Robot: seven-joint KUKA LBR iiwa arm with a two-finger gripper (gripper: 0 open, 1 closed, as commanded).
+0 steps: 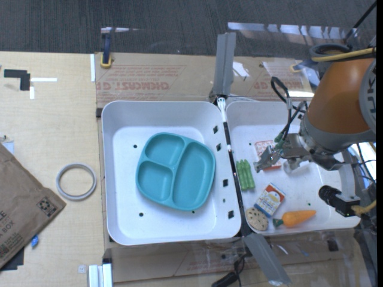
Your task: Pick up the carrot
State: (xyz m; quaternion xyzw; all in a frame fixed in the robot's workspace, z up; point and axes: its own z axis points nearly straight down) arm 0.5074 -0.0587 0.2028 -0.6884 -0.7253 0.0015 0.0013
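Two bins: I see a left bin [114,160] carrying a teal divided plate [176,170], and a right bin [251,115] where the job sits.
Carrot: the carrot [297,217] lies flat on the right bin's floor at about 5 o'clock, orange tip pointing toward 3, green stub toward 9.
Neighbours: a small snack packet [270,200] lies just beside it at 10 o'clock, a cookie [258,219] at 9, and a green bean bundle [245,174] against the divider.
Gripper: my gripper [267,159] hangs over the middle of the right bin, apart from the carrot, which lies toward 5 o'clock from it.
Fingers: I read them as slightly parted with nothing between them, though the metal is small and cluttered by cables.
Done: as far as I can judge, nothing; the carrot rests untouched on the floor.
Left: move toward 5 o'clock, line up across the carrot's body, descend, close, lift.
Risk: the packet crowds the carrot's green end, so I would favour the orange middle.
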